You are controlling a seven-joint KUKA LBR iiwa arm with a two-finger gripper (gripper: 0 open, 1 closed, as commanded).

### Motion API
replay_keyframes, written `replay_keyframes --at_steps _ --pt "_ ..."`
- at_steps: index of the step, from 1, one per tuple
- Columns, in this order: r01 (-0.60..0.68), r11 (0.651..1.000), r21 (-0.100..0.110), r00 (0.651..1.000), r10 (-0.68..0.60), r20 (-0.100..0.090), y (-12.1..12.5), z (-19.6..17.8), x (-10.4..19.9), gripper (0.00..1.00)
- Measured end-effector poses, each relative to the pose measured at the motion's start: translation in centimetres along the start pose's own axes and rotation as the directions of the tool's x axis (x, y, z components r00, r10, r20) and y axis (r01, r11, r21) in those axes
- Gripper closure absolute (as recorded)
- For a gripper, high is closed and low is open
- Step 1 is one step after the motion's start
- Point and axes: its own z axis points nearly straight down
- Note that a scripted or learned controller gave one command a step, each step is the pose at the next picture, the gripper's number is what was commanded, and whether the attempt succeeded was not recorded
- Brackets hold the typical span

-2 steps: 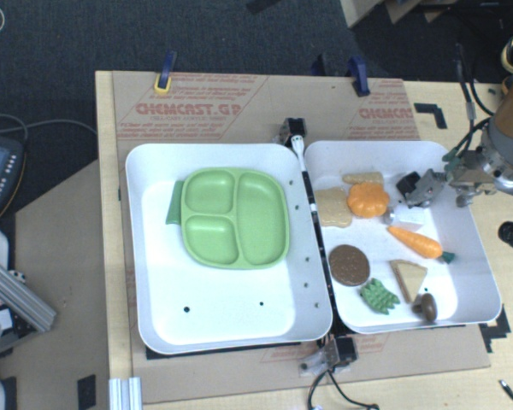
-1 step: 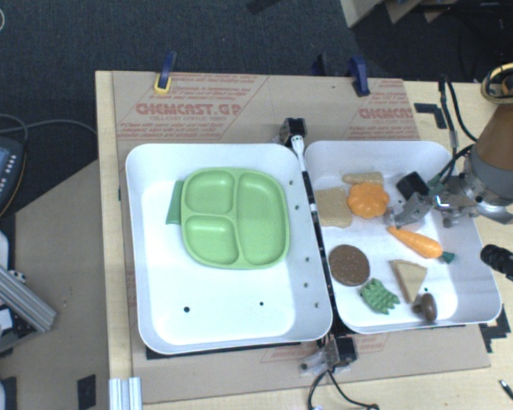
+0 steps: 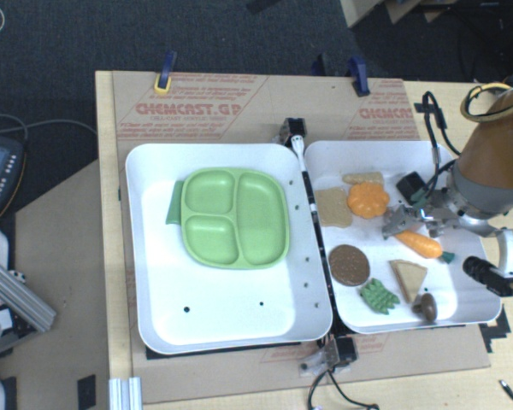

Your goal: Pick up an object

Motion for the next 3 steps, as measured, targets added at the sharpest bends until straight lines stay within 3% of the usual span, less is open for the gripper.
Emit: replay_keyframes --at_steps 1,2,3 --pt "0.0 1.0 -0.002 1.0 0.0 0.001 0.0 2.9 0.1 0.0" --pt "-0.001 1.0 -0.006 1.0 0.001 0.003 0.1 1.7 0.0 1.0" --pt "0.0 1.0 -0.011 1.0 0.0 0.005 -0.1 -2.7 0.2 1.0"
